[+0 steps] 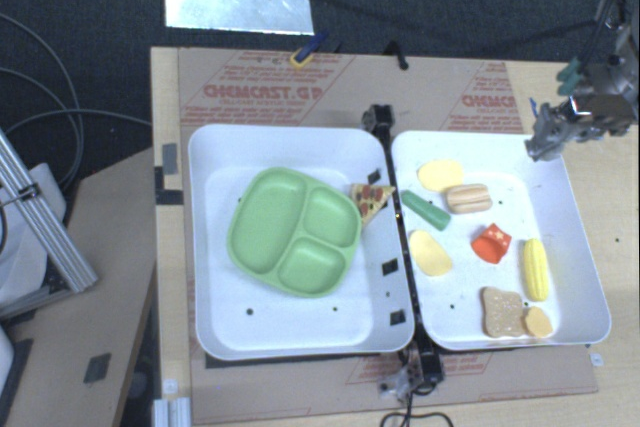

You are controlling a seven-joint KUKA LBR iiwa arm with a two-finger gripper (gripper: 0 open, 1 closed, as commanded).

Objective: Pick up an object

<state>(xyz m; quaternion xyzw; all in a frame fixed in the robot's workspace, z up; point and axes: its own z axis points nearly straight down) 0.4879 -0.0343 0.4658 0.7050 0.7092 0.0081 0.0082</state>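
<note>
- The desk [170, 215] spreads out to my left, with a cardboard sheet [260, 85] on it printed "CHEMCAST GP" in red, once beyond each bin.
- The left bin [215, 315] sits well away from my end effector [545, 143] and carries a green divided plate [295, 230] with a pizza slice [372, 201] just off its near corner.
- The right bin [590, 295] lies below me; I hover over its far right corner, apart from everything in it.
- Toys there, all down and to my left: a corn cob [536, 268], a slice of toast [503, 311], a hot dog [467, 198], a green stick [426, 209], two yellow pieces [440, 175], a red pepper [491, 243].
- I cannot tell from this view whether my end effector is open or closed; nothing is seen in it.
- I judge this to be the approach step: nothing is picked yet. Next I would need to move in over one toy, perhaps the hot dog as the nearest, line up and descend.
</note>
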